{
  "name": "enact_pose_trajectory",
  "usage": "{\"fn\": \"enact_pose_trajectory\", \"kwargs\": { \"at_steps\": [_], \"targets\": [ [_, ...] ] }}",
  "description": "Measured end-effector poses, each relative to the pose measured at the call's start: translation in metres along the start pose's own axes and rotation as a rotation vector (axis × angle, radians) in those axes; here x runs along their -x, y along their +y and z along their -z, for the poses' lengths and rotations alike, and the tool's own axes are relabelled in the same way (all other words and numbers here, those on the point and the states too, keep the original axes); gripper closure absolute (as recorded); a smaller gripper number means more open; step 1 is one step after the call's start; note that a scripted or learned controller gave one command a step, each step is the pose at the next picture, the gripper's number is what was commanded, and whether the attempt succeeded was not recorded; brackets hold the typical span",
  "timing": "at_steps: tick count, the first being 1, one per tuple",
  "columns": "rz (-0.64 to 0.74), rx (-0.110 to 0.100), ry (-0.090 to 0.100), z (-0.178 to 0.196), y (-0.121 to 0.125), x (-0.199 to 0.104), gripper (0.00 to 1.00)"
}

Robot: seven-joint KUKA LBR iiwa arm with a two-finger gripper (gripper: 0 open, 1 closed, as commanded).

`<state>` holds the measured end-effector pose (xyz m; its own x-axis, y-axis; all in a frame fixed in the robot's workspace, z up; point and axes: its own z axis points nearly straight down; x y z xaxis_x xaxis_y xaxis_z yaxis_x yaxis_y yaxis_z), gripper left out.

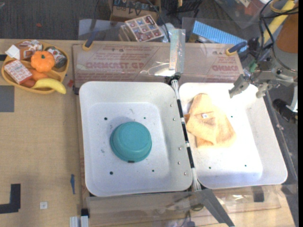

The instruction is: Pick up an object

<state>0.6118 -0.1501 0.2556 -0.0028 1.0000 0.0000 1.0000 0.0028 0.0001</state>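
Overhead slanted view of the surface [33, 145] w/ two shallow white bins side by side. Left bin [94, 103]: one teal bowl [131, 141], upside down, near the bin's centre, slightly toward the front. Right bin [265, 145]: one crumpled yellow-orange cloth [209, 122] w/ a small white tag on top; it lies in the bin's left half, just beside the divider between the bins, toward the rear.

Arm enters from the right; orange band visible at top right. The tool [247, 90] hovers over the rear right part of the right bin, near its back rim. Its two fingers stand apart, w/ nothing between them. Tool & cloth are separate, no contact; the cloth lies to the left of & in front of the tool.

Background: behind the bins, a cardboard panel [123, 66] w/ red lettering under a clear sheet. Far left on the surface, a yellow dish [9, 74] holding toy food, incl. a small orange pumpkin [42, 60] & a banana [49, 84] at its front edge. Beyond the bench, assorted boxes, a blue ribbed item [215, 33] & cables.
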Motion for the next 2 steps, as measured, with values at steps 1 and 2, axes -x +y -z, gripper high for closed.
{"fn": "enact_pose_trajectory", "kwargs": {
  "at_steps": [1, 2],
  "targets": [
    [0.077, 0.001, 0.0, -0.153, -0.045, 0.003, 0.0],
    [0.165, 0.014, -0.005, -0.164, -0.049, -0.03, 0.0]
  ]
}}
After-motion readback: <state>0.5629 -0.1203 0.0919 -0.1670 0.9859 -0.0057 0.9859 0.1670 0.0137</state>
